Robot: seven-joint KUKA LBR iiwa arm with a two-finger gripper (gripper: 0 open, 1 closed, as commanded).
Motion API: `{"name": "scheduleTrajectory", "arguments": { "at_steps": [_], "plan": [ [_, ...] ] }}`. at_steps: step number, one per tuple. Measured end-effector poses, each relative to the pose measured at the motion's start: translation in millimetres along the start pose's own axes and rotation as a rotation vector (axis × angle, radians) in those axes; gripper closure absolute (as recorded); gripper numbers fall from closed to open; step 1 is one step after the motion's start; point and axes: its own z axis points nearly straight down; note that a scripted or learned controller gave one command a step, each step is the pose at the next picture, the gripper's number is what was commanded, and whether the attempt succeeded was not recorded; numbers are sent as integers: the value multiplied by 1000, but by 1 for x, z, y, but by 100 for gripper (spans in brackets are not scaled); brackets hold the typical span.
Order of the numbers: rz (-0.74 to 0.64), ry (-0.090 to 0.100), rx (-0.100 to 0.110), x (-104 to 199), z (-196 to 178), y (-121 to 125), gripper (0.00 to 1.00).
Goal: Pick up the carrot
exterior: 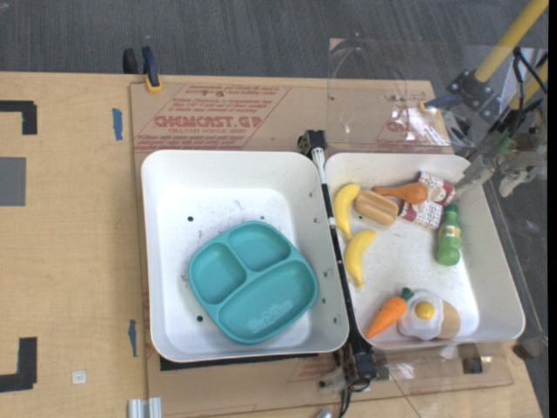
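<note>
Lying near the front edge of the right bin [496, 259], the carrot [385, 316] points its tip toward the divider, its green top touching a fried egg [425, 310] on a bun. Behind it sit two bananas [359, 252], a hot dog [377, 205] and a green bottle [448, 237]. The gripper [505, 159] hovers at the bin's far right corner, well apart from the carrot; whether it's clenched or released I cannot tell. A teal plate [252, 281] sits in the left bin [174, 190].

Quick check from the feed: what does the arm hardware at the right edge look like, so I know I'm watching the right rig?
At the upper right, a yellow-orange bar runs diagonally to a dark grey mounting block. Below it the gripper is a blurred cluster of grey metal parts with black cables looping around it. No markings are legible.
</note>
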Motion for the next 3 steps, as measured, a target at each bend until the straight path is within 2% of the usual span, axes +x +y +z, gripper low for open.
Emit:
{"name": "scheduleTrajectory", "arguments": {
  "at_steps": [1, 2, 3],
  "plan": [
    [98, 4, 8, 45, 73, -64, 0],
    [-163, 6, 7, 93, 128, -110, 0],
    [-660, -5, -5, 106, 150, -107, 0]
  ]
}}
